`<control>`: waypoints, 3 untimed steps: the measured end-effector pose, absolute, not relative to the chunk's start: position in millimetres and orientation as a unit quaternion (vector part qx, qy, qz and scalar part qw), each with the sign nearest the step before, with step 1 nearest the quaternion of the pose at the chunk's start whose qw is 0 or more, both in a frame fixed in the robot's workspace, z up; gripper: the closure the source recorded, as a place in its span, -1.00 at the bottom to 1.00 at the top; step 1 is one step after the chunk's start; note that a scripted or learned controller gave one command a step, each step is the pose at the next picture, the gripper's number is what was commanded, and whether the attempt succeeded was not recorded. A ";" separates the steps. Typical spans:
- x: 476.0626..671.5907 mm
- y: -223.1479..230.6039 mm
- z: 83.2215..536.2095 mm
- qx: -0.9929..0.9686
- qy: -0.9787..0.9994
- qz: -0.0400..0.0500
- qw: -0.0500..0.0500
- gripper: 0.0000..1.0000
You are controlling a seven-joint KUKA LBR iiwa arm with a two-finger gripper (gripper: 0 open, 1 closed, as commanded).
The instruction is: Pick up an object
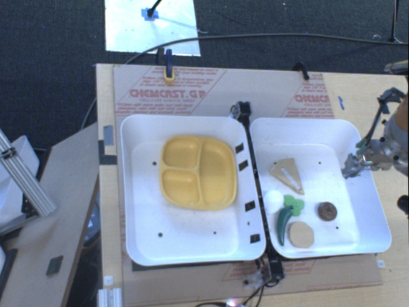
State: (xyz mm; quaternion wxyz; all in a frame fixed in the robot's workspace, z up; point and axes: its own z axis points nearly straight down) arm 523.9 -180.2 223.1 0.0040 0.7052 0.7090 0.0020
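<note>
The right bin (pixel 332 139) holds several small objects. A tan wedge (pixel 287 173) lies near its middle. Below it sit a white ball (pixel 273 199), a green leafy piece (pixel 294 204), a dark green pepper-like piece (pixel 283 223), a tan round disc (pixel 301 235) and a small brown round piece (pixel 327 211). My gripper (pixel 353 165) hangs over the right rim of this bin, right of the tan wedge and apart from every object. Nothing shows between its tips.
The left bin (pixel 137 171) holds a yellow divided plate (pixel 198 173). Black clips run along the divider (pixel 248 171) between the bins. Both bins rest on a cardboard sheet (pixel 217 91). A grey side table (pixel 57 190) stands at the left.
</note>
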 end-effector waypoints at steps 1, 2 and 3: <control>525.7 -180.6 277.3 0.705 0.709 0.002 0.004 1.00; 518.2 -124.6 263.2 0.704 0.710 0.001 0.000 1.00; 525.1 -77.9 251.9 0.704 0.711 0.001 0.001 1.00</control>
